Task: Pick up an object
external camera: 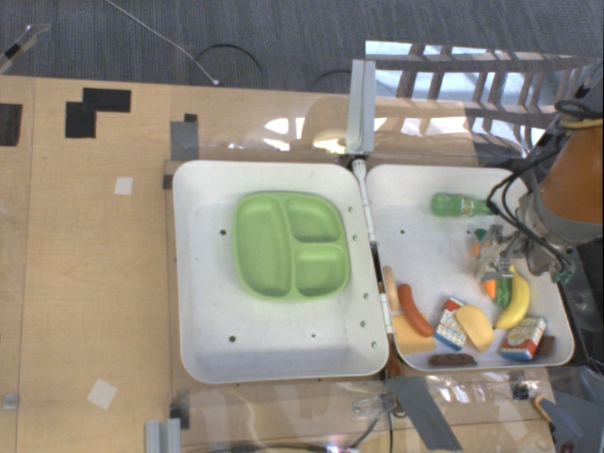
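My gripper [494, 260] hangs low over the right part of the right bin [415, 229], under the orange-banded wrist [574, 185]. Just below it lie a small orange carrot-like piece [491, 288] and a yellow banana [514, 303]. A green bottle [455, 205] lies on its side to the upper left of the gripper. Along the bin's front edge lie a red sausage [415, 310], a yellow block [476, 327], two small red-and-white cartons [447, 313] [522, 340] and a dark brown bar [451, 359]. I see nothing held in the gripper.
The left bin [203, 333] holds a green divided plate [290, 244]. A metal divider post [361, 107] stands at the back between the bins. Cables [514, 192] loop beside the wrist. A metal rack [481, 78] stands behind the right bin.
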